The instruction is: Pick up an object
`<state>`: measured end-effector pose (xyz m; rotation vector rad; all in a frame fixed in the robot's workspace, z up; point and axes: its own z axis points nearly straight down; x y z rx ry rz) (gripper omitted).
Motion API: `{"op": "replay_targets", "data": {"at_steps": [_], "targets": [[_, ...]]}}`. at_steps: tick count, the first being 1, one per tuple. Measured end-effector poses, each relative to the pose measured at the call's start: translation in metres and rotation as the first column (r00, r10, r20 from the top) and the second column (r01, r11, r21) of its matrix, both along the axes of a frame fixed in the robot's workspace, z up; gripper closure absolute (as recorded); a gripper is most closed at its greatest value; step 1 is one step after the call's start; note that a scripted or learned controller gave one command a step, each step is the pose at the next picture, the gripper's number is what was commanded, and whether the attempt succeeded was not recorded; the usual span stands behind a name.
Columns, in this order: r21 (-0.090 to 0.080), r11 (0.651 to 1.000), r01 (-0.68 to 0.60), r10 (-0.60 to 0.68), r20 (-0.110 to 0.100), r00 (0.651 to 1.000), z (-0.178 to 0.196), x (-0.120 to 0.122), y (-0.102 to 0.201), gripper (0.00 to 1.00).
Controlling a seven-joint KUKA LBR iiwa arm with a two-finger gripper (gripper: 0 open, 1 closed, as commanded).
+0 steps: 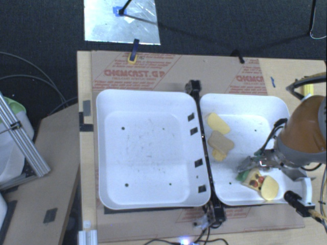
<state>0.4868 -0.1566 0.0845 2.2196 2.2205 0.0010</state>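
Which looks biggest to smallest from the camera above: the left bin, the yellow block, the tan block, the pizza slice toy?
1. left bin
2. pizza slice toy
3. tan block and yellow block: these two look about alike, so I won't rank them.

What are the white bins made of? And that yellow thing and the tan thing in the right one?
Bins: probably smooth moulded plastic, with rounded, slightly shiny rims. Yellow block and tan block: look like matte, soft foam or sponge, though that is unsure.
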Motion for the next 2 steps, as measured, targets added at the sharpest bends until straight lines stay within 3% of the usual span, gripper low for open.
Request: {"op": "replay_targets", "data": {"at_steps": [2], "targets": [[0.000, 1.000, 0.000, 0.000, 0.001, 1.000, 0.000, 0.000, -0.042, 0.00]]}}
